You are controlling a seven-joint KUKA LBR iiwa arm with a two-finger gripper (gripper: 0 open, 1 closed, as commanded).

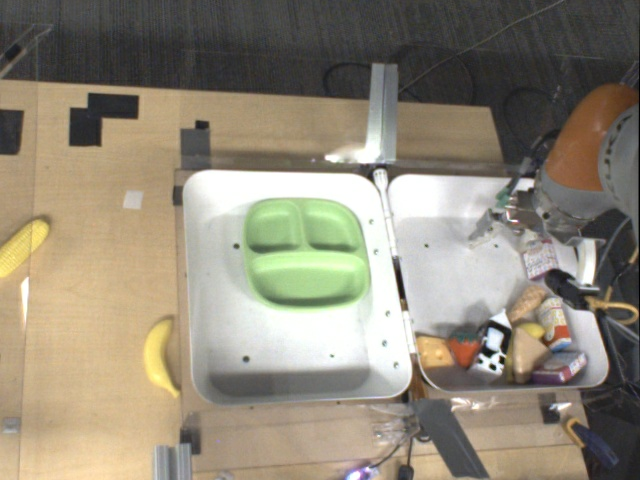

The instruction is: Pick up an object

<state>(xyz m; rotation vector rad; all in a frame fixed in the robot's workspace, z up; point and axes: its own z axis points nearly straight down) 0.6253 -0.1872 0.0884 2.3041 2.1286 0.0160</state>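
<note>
The gripper (pixel 497 220) hovers over the right bin (pixel 440 268) toward its two o'clock corner, the grey arm (pixel 590 158) reaching in from three o'clock. Whether it is open or closed, I cannot tell, since it is small and blurred here. The pile of small objects (pixel 515 343) sits at the bin's five o'clock corner, well apart from the gripper. In the left bin (pixel 205 268) lies a green divided tray (pixel 303 251). On the bench (pixel 90 298), a banana (pixel 160 356) rests at eight o'clock, a corn cob (pixel 22 248) at nine.
</note>
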